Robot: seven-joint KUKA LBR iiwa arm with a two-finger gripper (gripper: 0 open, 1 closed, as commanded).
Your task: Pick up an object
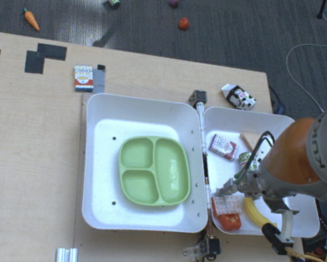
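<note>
Orange-banded arm (299, 155) hangs over right bin (310, 225), end effector (240, 185) low above red packet (226, 207) beside banana (254, 212), likely to grab; spread or pinching, cannot tell.

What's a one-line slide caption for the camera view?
KUKA arm's gripper low in the right bin beside a banana and red packets; green divided tray sits in the left bin.

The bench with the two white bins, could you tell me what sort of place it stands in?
Probably a robotics lab set up for grasping trials. A grey arm reaches over the right bin, which holds toy food such as a banana, and the left bin holds a green divided plate.
</note>
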